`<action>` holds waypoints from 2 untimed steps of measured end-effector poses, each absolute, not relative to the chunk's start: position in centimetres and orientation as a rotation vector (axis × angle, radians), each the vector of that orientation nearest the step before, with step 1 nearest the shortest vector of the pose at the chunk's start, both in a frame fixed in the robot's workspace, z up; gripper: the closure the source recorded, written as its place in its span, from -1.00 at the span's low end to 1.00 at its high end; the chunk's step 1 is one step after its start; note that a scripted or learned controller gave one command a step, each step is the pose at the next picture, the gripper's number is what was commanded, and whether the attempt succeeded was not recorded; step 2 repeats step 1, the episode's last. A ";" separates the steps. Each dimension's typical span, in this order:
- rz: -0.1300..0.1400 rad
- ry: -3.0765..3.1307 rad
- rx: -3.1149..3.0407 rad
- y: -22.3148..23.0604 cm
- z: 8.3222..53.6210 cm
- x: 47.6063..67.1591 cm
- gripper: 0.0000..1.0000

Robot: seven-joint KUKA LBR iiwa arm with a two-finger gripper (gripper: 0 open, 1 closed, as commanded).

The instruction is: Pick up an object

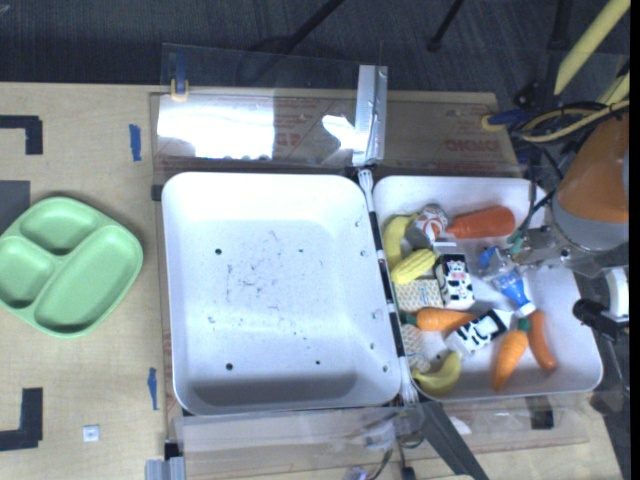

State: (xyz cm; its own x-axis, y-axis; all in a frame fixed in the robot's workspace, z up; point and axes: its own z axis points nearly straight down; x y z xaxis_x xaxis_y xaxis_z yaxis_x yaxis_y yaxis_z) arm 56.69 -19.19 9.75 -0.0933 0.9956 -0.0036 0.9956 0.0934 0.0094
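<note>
The right bin [585, 368] holds a heap of toy food. I make out a long orange piece [481, 222] at the back, a yellow banana [396, 231], a corn cob [413, 265], a black-and-white toy [457, 280] and a blue-and-white tube [514, 291]. Two carrots [508, 356] lie near the front, beside another banana [440, 372]. My gripper [512, 253] reaches in from the right. It hangs low over the bin's middle, just above the tube and right of the black-and-white toy. I see nothing held in it.
The left bin [200, 203] sits beside the right one, with a ridge between them. A green divided plate [68, 265] rests on the bench at the far left. A clear panel [260, 118] stands behind the bins. Cables lie at the back right.
</note>
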 end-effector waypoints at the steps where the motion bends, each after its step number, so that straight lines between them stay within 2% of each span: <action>1: 0.001 2.365 2.065 -14.1 24.5 59.1 1.00; 2: 0.001 2.365 2.065 -14.1 24.5 59.1 1.00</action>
